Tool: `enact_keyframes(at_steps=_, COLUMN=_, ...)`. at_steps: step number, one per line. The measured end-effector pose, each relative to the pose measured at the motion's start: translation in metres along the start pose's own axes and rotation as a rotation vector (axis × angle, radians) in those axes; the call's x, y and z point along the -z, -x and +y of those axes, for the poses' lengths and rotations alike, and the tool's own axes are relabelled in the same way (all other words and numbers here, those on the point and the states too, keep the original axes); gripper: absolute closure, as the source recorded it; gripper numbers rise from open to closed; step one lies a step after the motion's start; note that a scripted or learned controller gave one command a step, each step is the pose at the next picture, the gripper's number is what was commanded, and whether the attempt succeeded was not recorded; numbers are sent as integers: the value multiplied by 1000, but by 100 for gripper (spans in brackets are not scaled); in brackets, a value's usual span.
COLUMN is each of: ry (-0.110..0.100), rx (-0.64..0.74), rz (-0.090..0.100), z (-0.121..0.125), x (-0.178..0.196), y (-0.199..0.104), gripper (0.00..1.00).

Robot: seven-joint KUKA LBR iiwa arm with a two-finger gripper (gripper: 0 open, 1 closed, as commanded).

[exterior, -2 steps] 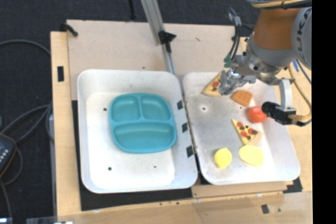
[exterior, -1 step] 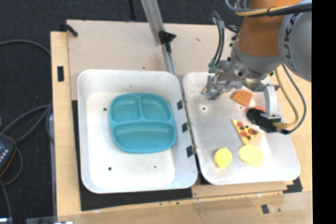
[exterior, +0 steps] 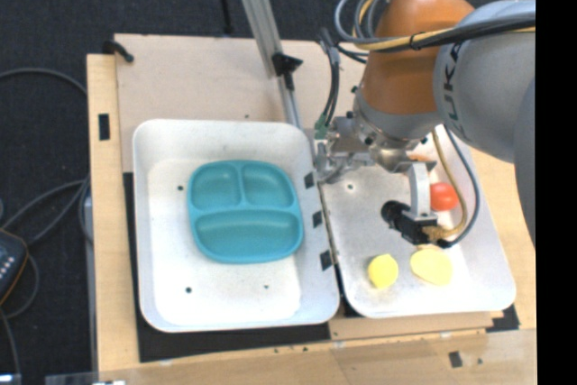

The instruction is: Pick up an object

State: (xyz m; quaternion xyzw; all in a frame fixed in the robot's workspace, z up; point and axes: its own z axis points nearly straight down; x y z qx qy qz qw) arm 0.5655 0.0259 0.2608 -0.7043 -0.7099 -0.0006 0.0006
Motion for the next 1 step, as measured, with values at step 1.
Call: enact_keyframes(at_steps=1, ry=-1, rx=0, rz=0, z=-13, x=1, y=-47, gripper=100)
